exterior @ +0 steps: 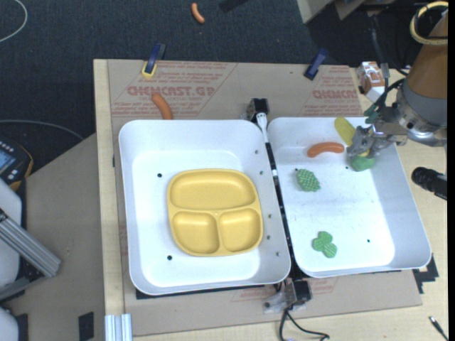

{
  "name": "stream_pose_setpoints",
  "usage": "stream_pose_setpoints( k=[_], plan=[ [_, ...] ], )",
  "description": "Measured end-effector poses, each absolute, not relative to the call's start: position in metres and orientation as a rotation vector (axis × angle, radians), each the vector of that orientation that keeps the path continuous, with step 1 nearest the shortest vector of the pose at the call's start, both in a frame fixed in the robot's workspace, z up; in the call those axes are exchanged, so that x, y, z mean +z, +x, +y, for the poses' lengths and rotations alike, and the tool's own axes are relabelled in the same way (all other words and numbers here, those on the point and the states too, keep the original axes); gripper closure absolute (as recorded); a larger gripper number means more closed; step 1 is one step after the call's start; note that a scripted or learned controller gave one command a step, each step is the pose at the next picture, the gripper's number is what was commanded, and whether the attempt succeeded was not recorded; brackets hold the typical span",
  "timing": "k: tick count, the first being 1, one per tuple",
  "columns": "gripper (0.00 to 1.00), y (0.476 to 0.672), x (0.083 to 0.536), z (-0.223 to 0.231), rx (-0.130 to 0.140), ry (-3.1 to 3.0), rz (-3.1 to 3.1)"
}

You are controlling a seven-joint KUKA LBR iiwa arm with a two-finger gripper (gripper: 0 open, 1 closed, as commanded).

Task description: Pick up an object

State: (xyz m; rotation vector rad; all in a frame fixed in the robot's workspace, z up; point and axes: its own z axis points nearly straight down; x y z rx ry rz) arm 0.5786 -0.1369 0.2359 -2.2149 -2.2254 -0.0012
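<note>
the tabletop point(213, 80) carries two shallow white bins side by side. the left bin point(142, 148) holds a yellow divided plate point(213, 212), which takes up most of its floor. the right bin point(398, 219) holds the small things: an orange sausage point(325, 148) near the top, a yellow piece point(344, 127) just above it, a dark green textured piece point(308, 180) toward the middle, and a green leafy piece point(325, 244) lower down. another orange sausage point(163, 106) lies on the tabletop outside the bins.

the arm point(426, 84) reaches in from the right and bends down over the upper right part of the right bin. the tool point(364, 148) sits low there, right over a light green object point(362, 163) that peeks out beneath it, just beside the sausage. whether the tool is open or closed on it cannot be told from this angle.

risks, as a judgement: the green object looks small and rounded, so it could squirt out sideways if caught off centre. the sausage and yellow piece are close enough to be nudged or pinched along with it. pressing too low could jam the tool on the bin floor.
</note>
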Motion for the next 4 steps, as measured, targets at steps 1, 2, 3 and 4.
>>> stream_pose_setpoints(
  k=[1,2,3,4],
  plan=[
    [1.0,0.57,0.243,-0.08,-0.001,-2.212,-2.225],
    [1.0,0.568,0.227,-0.023,0.001,-2.211,-2.225],
    [1.0,0.555,0.234,0.034,-0.001,-2.211,-2.226],
    [1.0,0.552,0.219,0.056,0.004,-2.216,-2.221]
  ],
)
